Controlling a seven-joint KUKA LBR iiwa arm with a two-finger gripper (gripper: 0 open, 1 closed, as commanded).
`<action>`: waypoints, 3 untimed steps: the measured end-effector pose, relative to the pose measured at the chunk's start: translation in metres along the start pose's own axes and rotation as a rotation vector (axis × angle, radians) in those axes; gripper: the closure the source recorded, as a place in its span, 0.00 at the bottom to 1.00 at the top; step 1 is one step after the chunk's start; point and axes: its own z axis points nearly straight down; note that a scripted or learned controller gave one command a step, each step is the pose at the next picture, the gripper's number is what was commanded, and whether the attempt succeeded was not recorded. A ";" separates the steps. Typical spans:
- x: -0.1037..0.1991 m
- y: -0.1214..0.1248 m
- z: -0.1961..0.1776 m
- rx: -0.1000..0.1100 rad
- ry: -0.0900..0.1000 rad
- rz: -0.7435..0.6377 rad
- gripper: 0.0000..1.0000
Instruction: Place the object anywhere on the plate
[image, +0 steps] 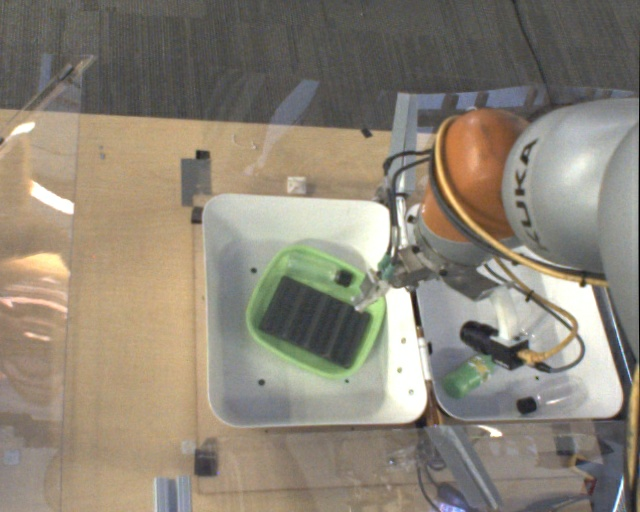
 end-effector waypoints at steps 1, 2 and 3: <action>-0.061 0.037 0.000 0.000 -0.001 0.017 0.00; -0.102 0.014 -0.082 -0.004 -0.003 0.036 0.00; -0.189 0.038 -0.135 -0.001 -0.004 -0.044 0.00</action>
